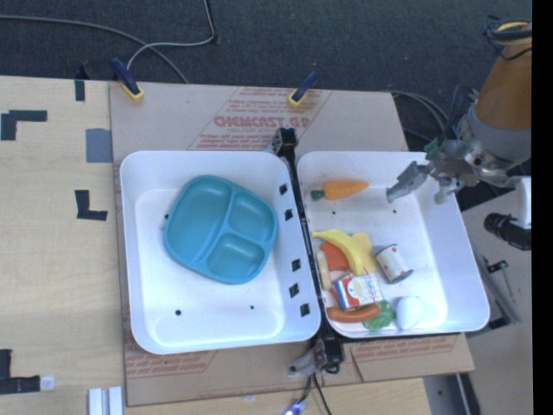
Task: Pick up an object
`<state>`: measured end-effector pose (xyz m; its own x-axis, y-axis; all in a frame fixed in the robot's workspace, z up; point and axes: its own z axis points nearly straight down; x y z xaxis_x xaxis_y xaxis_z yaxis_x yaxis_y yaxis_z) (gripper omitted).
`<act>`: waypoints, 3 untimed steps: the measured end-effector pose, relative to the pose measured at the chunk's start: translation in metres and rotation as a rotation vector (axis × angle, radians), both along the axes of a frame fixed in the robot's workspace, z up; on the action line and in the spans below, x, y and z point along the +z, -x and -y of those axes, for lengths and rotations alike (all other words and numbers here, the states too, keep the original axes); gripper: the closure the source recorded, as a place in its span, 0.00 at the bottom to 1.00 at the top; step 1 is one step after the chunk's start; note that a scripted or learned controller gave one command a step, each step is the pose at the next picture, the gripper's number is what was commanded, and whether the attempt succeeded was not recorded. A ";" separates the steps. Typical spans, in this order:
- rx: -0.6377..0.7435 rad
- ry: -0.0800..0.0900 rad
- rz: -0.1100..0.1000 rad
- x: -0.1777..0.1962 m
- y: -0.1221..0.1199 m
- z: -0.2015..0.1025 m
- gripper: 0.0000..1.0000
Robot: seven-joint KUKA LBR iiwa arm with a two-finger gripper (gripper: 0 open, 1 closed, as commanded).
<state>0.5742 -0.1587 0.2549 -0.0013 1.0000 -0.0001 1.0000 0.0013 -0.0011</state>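
My gripper (pixel 422 188) hangs over the back right part of the right bin (pixel 449 258), fingers open and nothing between them. An orange carrot (pixel 342 189) lies to its left near the bin's back wall. In front of it, along the bin's left and front sides, lie a yellow banana (pixel 347 246), a small can (pixel 390 263) on its side, a red and white carton (pixel 357 291), an orange sausage-like piece (pixel 332 258), a red and green vegetable (pixel 361 316) and a white egg-shaped object (pixel 408 310).
The left bin (pixel 147 301) holds a blue divided plate (pixel 220 228). A black divider with clips (pixel 295 232) runs between the bins. Both bins rest on a cardboard sheet (pixel 251 119) held by blue and yellow clamps. Bare bin floor lies under the gripper.
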 end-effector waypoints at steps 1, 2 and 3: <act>0.001 -0.002 -0.003 -0.075 -0.024 -0.066 0.00; 0.000 0.000 0.002 -0.169 -0.004 -0.061 0.00; -0.001 0.002 0.007 -0.168 0.034 -0.049 0.00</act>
